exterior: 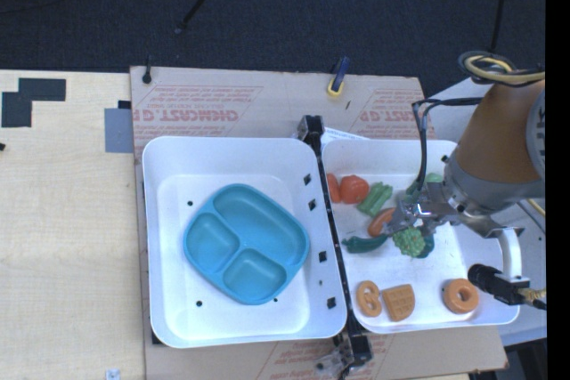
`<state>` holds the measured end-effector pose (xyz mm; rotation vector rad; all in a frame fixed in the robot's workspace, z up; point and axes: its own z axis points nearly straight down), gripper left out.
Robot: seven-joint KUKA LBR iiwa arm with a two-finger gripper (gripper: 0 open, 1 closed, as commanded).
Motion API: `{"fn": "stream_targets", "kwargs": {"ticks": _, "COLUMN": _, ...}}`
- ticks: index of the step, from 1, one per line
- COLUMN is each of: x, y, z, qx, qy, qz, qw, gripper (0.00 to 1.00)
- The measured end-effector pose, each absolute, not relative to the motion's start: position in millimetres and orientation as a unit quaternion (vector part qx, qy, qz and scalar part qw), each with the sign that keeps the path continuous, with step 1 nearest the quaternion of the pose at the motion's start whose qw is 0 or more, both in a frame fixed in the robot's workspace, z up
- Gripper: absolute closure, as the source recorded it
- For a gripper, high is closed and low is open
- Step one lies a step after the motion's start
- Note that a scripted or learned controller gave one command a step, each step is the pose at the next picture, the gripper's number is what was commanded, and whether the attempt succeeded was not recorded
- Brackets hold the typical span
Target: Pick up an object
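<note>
two white bins side by side on cardboard, black divider (322, 218) between them used as the landmark here. left of the divider: left bin (165, 191) with a blue sectioned plate (245, 242) lying flat near its middle, three compartments, slightly rotated. right of the divider: right bin (392, 154) with the toy food. just right of the divider near the top sits a red tomato-like piece (350, 188), with a green pepper-like piece (375, 196) touching its right side. below those, an orange carrot-like piece (381, 222) and a dark green long piece (363, 243) running right from near the divider. further right of the divider, a green broccoli-like piece (411, 242) sits directly under the gripper (415, 216). the arm (499, 142) comes in from the right with its orange band over the right bin, gripper low over the broccoli and carrot pile. cannot tell how the jaws stand, the wrist and clutter hide them, and cannot tell if anything is held. along the bin's bottom edge, right of the divider: a small round pretzel-like cookie (369, 298), then a tan bread-like chunk (398, 302) touching it, then well apart to the right an orange donut (460, 295). a blue and yellow clamp (337, 77) sits on the cardboard's top edge, above the divider.
</note>
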<state>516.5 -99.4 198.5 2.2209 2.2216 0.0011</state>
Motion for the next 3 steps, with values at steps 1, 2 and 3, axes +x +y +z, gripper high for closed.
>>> {"fn": "stream_targets", "kwargs": {"ticks": 1, "x": 517.0, "y": -100, "z": 229, "qx": 0.707, "qy": 0.707, "qz": 0.0002, "qw": 0.0, "gripper": 1.0}}
{"fn": "stream_targets", "kwargs": {"ticks": 2, "x": 538.6, "y": -44, "z": 236, "qx": 0.705, "qy": 0.709, "qz": 0.0001, "qw": -0.002, "gripper": 1.0}}
{"fn": "stream_targets", "kwargs": {"ticks": 3, "x": 556.3, "y": 4, "z": 241, "qx": 0.705, "qy": 0.709, "qz": -0.0002, "qw": -0.002, "gripper": 1.0}}
